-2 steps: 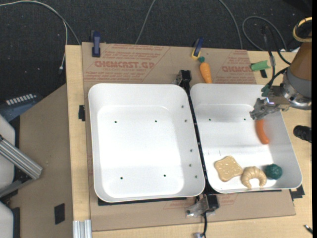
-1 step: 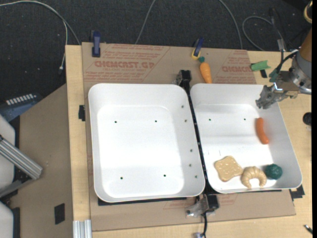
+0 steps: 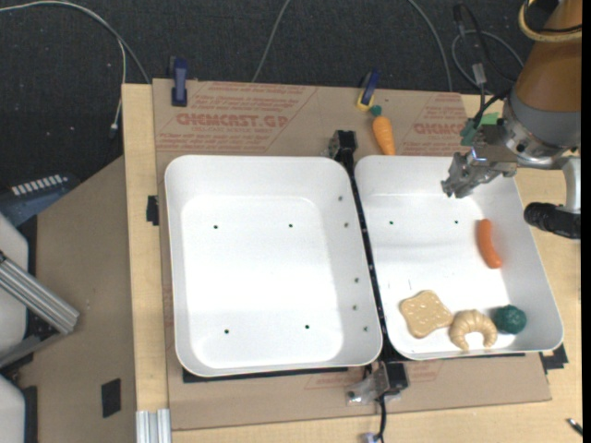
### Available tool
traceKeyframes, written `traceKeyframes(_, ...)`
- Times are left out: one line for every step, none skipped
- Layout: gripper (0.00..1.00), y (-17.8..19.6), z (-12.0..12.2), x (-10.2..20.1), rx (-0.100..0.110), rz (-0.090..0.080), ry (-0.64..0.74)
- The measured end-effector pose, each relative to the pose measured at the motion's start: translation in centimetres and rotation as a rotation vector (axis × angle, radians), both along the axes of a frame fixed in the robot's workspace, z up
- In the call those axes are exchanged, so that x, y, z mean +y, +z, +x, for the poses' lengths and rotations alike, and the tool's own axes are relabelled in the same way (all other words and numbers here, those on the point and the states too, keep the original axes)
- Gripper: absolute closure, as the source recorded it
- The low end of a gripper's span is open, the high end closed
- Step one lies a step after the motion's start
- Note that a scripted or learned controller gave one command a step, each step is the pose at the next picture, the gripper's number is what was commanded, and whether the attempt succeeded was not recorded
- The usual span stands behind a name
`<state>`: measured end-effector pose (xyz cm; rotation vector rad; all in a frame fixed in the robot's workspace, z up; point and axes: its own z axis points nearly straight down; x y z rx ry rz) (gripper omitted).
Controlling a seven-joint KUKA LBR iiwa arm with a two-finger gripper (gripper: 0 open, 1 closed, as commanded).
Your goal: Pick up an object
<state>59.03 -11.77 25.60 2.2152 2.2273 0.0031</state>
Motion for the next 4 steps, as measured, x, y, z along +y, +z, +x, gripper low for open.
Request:
traceKeyframes(1.0,0.0,0.4,4.4,0.001,0.0,-0.001)
traceKeyframes(1.0,-0.6,1.9,8.8,0.002,0.0,-0.001)
traceKeyframes(1.0,-2.2,2.5,14.6,0.003,0.0,0.0)
traceKeyframes(1.0,-2.8,3.9,19.3,0.001,0.0,-0.001)
